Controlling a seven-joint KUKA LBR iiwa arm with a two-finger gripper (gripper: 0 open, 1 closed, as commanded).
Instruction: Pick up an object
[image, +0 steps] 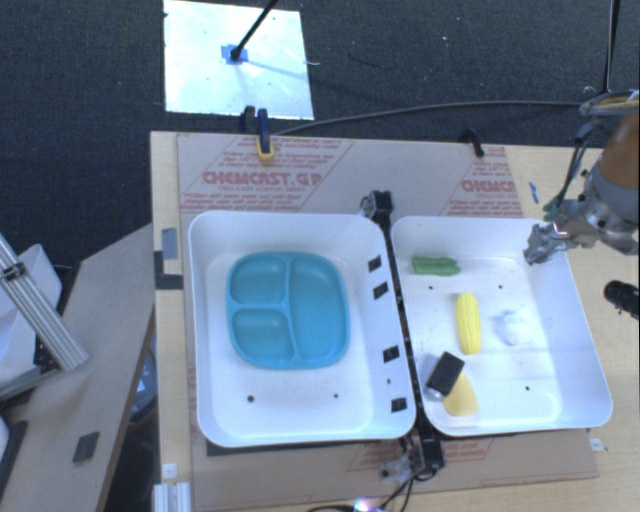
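The right bin (575, 300) holds a green pepper-like toy (435, 265) near its back left. A yellow corn cob (467, 322) lies in its middle, a small white object (516, 325) sits to the right of the corn, and a black block (445, 373) rests against a yellow piece (461, 399) at the front. My gripper (541, 243) hangs over the bin's back right corner, above and apart from all the objects. I see nothing between its fingers.
The left bin (215, 290) carries a blue divided plate (289, 309). Black clips line the shared wall between the bins (388, 320). A cable (420, 108) runs across the back of the bench, and a clamp (262, 135) stands at the back left.
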